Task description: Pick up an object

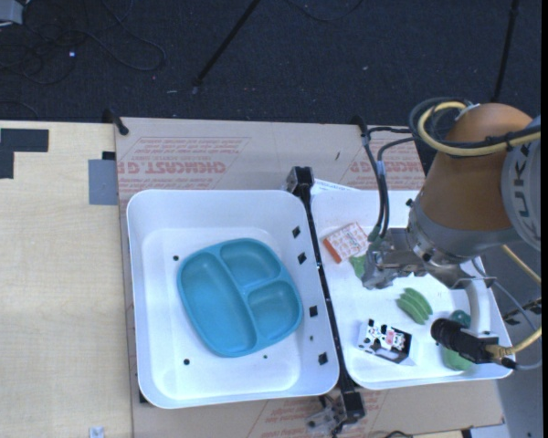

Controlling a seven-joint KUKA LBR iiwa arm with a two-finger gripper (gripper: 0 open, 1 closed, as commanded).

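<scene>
Here the claw (376, 272) is lowered into the right white bin (347, 354), beside a small orange-and-white packet (345, 241), presumably to line up a grasp. Whether anything is gripped cannot be told. A ridged green plastic piece (415, 305) lies nearby.

Left bin (155, 245) holds a blue divided plate (239, 295). In the right bin (347, 210), gripper (376, 272) sits low beside an orange-white packet (345, 241); green ridged object (414, 305) just right of the gripper, black-white card (385, 340) below it, near the front rim.
</scene>
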